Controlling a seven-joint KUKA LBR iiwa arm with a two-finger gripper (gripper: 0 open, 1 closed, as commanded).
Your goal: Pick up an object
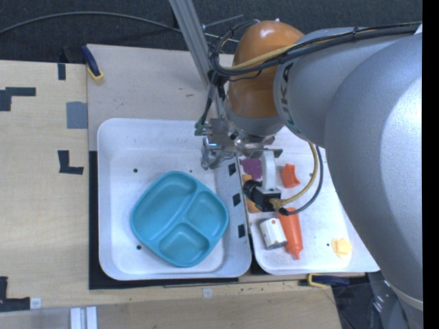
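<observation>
jaws [214, 157] low over left bin [116, 184], grip unclear.

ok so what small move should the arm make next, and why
Probably a short shift toward the right bin, then down. The claw hangs over the left bin's right edge, beside the blue three-compartment plastic plate, while the small orange block lies close by.

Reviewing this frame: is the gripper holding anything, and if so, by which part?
Cannot be told. The gripper sits low over the top right corner of the left bin, above the blue divided plate. Nothing is visible in it, but the wrist blocks the view.
</observation>
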